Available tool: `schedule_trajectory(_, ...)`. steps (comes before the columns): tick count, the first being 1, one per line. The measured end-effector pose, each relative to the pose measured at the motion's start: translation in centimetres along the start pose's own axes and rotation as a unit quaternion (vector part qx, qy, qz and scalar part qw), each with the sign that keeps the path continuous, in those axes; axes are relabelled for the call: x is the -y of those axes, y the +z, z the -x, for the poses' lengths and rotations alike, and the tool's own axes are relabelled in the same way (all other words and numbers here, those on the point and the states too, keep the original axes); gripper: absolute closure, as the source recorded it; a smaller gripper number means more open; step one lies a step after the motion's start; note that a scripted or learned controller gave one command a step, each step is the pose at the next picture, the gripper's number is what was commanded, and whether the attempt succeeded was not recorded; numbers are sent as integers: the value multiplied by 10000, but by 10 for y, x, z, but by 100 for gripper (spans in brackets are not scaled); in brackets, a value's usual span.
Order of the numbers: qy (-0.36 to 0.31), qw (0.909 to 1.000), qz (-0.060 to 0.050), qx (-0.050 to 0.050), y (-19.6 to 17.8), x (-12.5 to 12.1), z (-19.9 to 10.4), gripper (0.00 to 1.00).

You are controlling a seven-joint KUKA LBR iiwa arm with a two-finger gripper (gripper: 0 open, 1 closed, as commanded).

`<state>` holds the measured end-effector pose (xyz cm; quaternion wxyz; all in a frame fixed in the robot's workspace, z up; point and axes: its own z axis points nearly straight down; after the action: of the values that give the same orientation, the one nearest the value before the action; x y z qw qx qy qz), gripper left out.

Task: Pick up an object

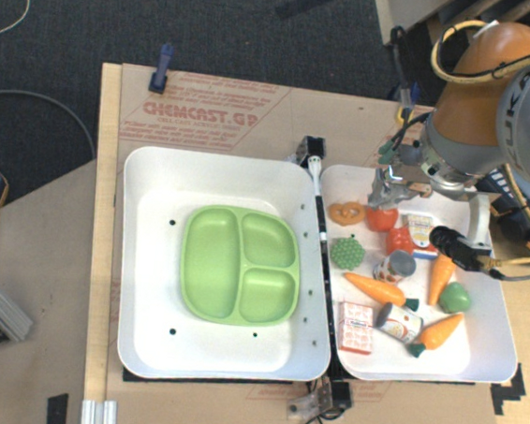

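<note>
Red tomato [382, 218] sits at the right bin's [489, 366] far-left corner, directly under the gripper [387, 186]; whether the fingers are open or closed around it cannot be told. A straight vertical lift is advised. Doughnut [346, 212] and bin wall crowd the tomato's left; red can [400, 239] just beside.

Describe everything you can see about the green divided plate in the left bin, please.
The green divided plate is pale lime and looks like smooth plastic, a rounded square with three compartments: one long one on the view's left, two smaller ones on the right. It lies flat, right way up, about the middle of the left bin, turned slightly askew. Nothing lies in it; nothing but the bin's floor touches it.
</note>
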<state>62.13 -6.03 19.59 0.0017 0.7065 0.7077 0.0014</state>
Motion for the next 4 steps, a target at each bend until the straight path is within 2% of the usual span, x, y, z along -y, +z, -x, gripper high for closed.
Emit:
schedule_trajectory(1,35,10000,-64,-2,116,1,57,100)
schedule_trajectory(2,12,10000,-10,3,99,-3,54,100)
schedule_trajectory(3,-7,10000,5,-7,5,43,17,100)
schedule_trajectory(4,-52,10000,29,-24,-68,46,-83,100)
